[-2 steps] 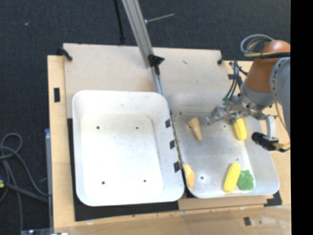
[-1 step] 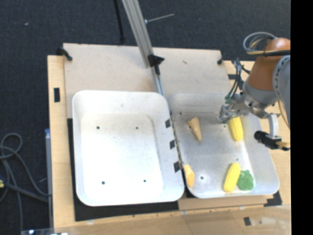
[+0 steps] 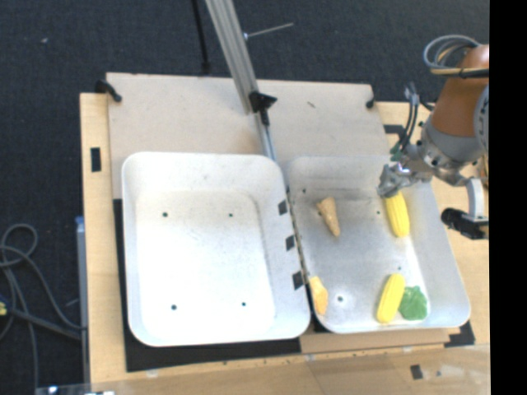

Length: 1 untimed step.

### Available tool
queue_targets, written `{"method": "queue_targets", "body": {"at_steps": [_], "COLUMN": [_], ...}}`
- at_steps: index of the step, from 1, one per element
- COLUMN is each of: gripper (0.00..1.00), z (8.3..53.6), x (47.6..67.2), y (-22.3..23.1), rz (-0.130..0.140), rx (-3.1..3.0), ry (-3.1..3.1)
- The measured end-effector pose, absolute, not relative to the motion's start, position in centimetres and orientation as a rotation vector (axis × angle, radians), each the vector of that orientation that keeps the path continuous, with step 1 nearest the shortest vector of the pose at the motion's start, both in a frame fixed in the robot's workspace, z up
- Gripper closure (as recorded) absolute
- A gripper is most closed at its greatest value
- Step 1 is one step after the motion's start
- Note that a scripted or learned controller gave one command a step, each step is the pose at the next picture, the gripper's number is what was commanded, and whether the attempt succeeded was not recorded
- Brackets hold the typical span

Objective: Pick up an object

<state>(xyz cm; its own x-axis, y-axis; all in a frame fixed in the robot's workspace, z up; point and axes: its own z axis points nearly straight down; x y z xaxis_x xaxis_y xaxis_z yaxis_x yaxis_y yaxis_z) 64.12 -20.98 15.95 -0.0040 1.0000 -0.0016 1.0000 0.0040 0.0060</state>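
Nearest the camera, along the front wall of the right bin, lay a yellow corn cob with a green leafy piece touching its right side. At the bin's front left corner, against the divider between the two bins, sat a small orange-yellow piece. Farther back, toward the middle of that bin, a tan cone-shaped piece lay tilted, well apart from the rest. To its right, near the right wall, a second yellow corn cob lay roughly lengthwise, pointing front to back. My gripper hung just at the far end of that cob, over the bin's back right part; I could not tell whether my fingers were apart or together, nor whether they touched the cob. My arm reached in from the right, its orange band above the wrist. The left bin sat alongside, and behind both bins a slanted aluminium rail rose over the bench.
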Motion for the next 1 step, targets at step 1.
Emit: {"method": "queue_targets", "body": {"at_steps": [1], "gripper": [1.0], "z": [20.57], "x": [64.61], "y": [-20.63], "rz": [0.006], "rx": [2.211], "ry": [2.223]}}
